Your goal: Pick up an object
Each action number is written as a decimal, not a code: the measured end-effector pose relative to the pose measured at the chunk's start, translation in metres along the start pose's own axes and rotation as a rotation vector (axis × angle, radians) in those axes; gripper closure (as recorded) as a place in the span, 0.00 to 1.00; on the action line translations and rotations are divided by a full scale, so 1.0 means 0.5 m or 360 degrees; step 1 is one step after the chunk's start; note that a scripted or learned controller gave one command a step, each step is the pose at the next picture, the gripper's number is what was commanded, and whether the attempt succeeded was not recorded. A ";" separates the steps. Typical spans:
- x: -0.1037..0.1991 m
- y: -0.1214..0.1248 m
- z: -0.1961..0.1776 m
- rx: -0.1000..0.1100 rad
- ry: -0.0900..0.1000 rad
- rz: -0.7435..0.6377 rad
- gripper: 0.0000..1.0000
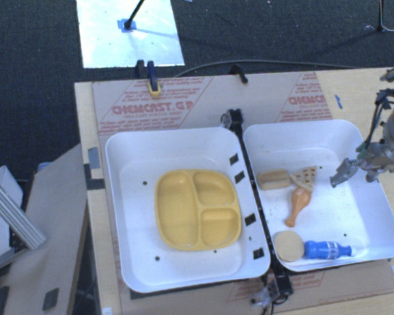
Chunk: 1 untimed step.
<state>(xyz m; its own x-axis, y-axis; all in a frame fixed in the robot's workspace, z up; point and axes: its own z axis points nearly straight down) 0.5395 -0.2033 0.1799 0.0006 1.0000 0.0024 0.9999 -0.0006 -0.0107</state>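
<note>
The right bin (346, 133) holds several toy foods along its left side. A tan bread piece (274, 179) lies beside a waffle wedge (307, 176). Just below them is an orange drumstick (297, 207). At the front lie a round tan biscuit (289, 245) and a blue bottle (326, 250) on its side. My gripper (353, 177) hangs over the right part of this bin, to the right of the waffle wedge. Its fingers are spread open with nothing between them.
The left bin (128, 159) holds a yellow divided plate (198, 209). A black divider with clips (246, 183) runs between the bins. Blue and yellow clamps (150, 78) sit at the bench's back edge. A metal rail (10, 211) lies at the far left.
</note>
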 end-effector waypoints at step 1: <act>0.001 0.006 -0.014 -0.0019 -0.0005 -0.0005 0.00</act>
<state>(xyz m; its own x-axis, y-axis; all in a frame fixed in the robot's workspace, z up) 0.5428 -0.2029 0.1867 -0.0028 1.0000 -0.0005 1.0000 0.0028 0.0013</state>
